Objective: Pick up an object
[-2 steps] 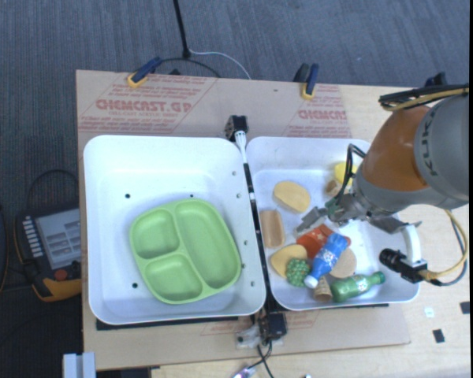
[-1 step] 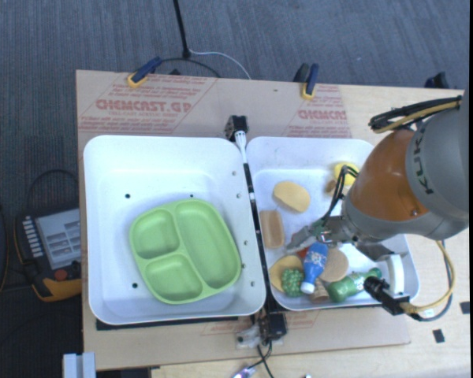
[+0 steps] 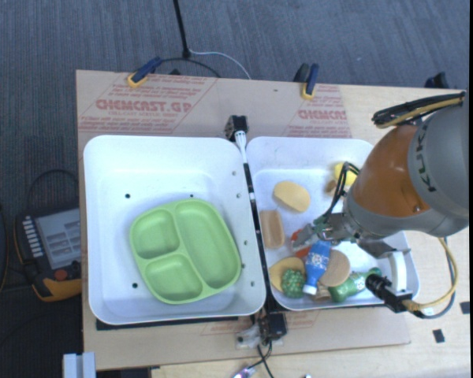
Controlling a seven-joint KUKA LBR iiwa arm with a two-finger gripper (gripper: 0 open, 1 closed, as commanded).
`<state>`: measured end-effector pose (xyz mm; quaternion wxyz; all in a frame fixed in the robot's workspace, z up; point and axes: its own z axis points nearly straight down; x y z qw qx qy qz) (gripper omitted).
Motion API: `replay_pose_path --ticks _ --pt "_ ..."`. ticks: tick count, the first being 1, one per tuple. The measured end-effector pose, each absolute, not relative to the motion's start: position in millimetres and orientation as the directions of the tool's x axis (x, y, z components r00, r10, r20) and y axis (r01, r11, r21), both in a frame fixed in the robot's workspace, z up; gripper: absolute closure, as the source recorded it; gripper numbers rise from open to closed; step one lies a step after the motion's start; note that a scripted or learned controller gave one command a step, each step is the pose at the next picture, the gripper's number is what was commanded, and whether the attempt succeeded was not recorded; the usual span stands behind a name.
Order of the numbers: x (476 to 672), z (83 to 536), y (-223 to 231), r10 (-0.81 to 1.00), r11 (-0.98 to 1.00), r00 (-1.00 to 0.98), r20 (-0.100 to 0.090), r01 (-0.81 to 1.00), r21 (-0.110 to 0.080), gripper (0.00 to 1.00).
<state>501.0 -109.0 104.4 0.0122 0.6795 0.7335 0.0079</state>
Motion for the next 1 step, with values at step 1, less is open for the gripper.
replay_pose_path --ticks 1 --pt "483.9 227.2 -50.7 0.997 -0.078 0.078 -0.001 0.997 -0.001 1.00"
